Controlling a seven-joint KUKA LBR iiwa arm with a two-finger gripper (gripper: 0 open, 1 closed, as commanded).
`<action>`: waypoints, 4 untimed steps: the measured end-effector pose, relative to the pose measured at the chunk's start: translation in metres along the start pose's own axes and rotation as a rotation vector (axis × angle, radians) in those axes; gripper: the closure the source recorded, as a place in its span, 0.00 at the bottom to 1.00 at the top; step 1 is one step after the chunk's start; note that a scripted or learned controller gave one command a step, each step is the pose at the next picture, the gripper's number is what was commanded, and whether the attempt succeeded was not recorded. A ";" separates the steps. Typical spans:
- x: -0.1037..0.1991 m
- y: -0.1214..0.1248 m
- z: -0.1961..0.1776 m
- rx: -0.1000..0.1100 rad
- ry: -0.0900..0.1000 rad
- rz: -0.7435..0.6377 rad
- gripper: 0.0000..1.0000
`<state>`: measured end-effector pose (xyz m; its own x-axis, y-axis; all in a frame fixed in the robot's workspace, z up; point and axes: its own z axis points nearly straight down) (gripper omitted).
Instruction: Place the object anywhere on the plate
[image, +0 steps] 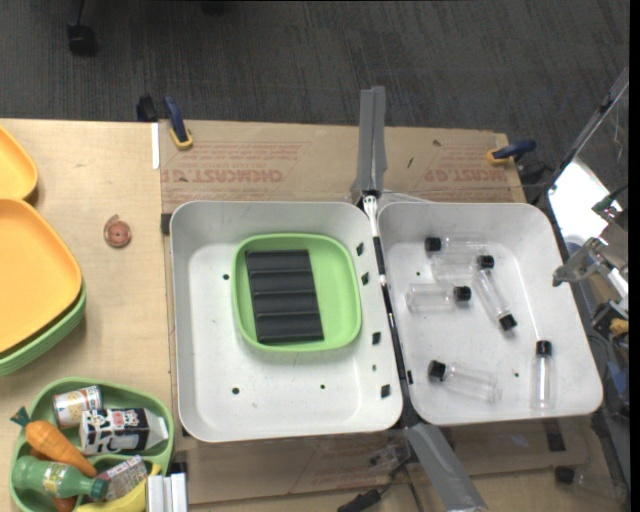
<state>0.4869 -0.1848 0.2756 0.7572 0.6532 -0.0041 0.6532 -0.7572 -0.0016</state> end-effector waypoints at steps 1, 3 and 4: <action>-0.028 0.018 -0.018 0.001 -0.001 0.437 0.00; -0.032 0.021 0.106 0.004 0.000 0.512 0.00; -0.032 0.021 0.106 0.004 -0.001 0.511 0.00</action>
<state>0.4762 -0.2221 0.1698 0.9799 0.1993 -0.0060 0.1993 -0.9799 -0.0030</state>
